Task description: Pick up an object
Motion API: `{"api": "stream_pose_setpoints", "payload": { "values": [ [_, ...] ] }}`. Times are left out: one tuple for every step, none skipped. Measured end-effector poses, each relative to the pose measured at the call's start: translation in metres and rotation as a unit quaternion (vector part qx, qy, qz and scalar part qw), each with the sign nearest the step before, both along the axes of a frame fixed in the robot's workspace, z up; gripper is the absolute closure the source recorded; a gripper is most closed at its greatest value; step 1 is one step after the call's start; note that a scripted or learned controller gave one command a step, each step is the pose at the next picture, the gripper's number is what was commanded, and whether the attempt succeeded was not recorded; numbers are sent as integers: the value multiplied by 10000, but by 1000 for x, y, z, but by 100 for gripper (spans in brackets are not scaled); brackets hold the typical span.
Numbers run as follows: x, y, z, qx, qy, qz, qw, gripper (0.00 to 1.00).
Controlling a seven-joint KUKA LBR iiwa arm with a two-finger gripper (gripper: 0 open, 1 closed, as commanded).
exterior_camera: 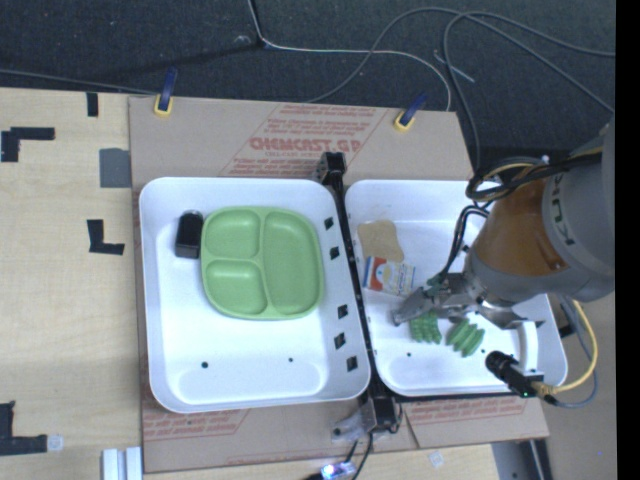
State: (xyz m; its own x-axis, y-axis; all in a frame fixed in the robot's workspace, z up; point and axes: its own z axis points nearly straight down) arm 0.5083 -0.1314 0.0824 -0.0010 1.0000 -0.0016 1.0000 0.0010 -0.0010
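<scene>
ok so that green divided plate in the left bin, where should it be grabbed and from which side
Probably by its rim. The green plate lies flat in the left bin, too broad to span, so one finger inside and one outside the raised edge. Come straight down on the right edge, nearest the arm; a black block sits against its left.

I had one fixed camera above the surface [60, 268], looking down at a slant and fairly near; both white bins [160, 298] lay in frame, left of the end effector [440, 303].
</scene>
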Motion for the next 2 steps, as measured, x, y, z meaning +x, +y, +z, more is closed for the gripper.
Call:
{"api": "stream_pose_setpoints", "payload": {
  "values": [
    [0,0,13,-2,-10,-2,10000,100],
    [7,3,74,6,-25,6,10000,100]
  ]
}}
